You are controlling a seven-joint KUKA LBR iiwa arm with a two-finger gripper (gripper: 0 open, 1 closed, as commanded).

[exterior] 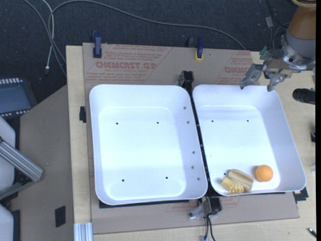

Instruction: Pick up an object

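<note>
An orange ball [264, 173] lies near the front right corner of the right bin [235, 134]. Just left of it rest a tan bread-like piece [241, 176] and a small yellow corn cob [232, 186], touching each other. My gripper [259, 82] hangs over the far right corner of the right bin, well away from those objects. Its two fingers are spread apart with nothing between them.
The left bin [143, 142] sits beside the right one on a wooden board [150, 59]. Blue and yellow clamps [97, 41] hold the board's far edge. Cables trail over the dark floor behind the bench.
</note>
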